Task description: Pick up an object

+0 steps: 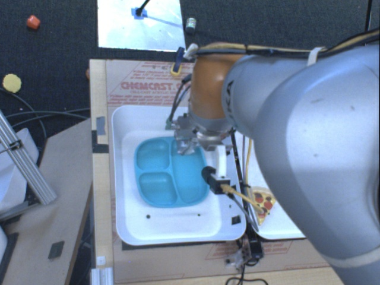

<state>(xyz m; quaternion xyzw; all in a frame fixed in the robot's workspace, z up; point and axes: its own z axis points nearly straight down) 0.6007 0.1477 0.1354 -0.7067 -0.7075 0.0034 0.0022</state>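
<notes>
A blue divided plate (167, 172) with three compartments lies flat in the left white bin (178, 227). My gripper (186, 142) hangs low over the plate's far right edge, beneath the orange band of the arm. The wrist hides the plate's far right corner, and I cannot tell whether the gripper touches the plate. In the right bin (279, 233), a small flat piece printed like a pizza slice (265, 202) peeks out from under the arm.
The grey arm covers most of the right bin and the right side of the view. A black connector with a yellow cable (214, 181) hangs over the plate's right rim. Cardboard (142, 82) lies beyond the bins. Small balls sit on the dark floor.
</notes>
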